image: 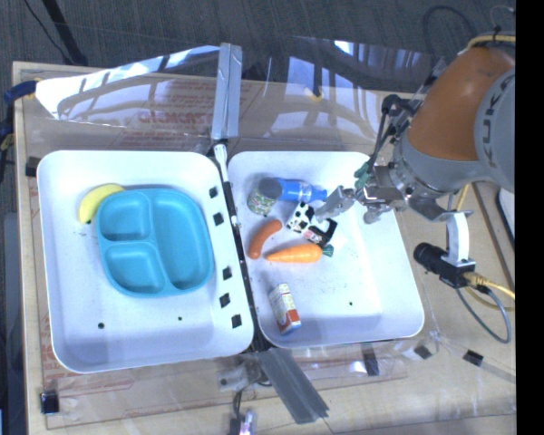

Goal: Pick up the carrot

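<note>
From the camera view, we saw the gripper [321, 217] low in the right bin [390, 288], and we could not tell its state. The carrot [294, 255] lay just below it, beside a sausage [264, 238] and a cow-patterned toy [300, 216].

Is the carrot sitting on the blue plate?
No, the carrot lies in the right bin, while the blue plate sits in the left bin.

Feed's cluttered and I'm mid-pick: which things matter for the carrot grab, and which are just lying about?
Job: carrot; claw above it.

Lying about: sausage, blue bottle, black-and-white toy, small can, blue divided tray, banana.
</note>
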Robot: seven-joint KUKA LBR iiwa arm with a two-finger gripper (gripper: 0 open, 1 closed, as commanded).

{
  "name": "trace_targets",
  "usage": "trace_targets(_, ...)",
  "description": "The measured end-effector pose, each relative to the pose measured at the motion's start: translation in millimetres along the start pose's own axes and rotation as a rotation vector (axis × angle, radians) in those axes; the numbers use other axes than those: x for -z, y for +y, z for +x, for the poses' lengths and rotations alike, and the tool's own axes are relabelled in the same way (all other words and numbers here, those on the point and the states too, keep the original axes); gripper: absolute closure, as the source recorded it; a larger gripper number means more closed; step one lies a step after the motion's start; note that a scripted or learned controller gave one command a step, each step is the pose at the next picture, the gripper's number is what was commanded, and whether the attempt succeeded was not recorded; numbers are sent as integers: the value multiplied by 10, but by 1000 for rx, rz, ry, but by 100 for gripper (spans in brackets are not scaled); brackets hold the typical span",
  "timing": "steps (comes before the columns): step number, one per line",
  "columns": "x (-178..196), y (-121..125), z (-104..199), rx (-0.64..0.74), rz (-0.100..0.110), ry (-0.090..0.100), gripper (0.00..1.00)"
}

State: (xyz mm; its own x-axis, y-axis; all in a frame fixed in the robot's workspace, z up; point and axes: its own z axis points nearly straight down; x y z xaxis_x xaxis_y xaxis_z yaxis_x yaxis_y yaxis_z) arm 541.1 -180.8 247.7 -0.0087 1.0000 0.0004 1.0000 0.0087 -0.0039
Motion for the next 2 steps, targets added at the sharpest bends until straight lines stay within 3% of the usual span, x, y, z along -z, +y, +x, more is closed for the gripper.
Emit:
trace_targets(1,-1567,-44,283,-171,-1,1,0)
trace_targets(2,-1565,566,389,-195,7,-3,0)
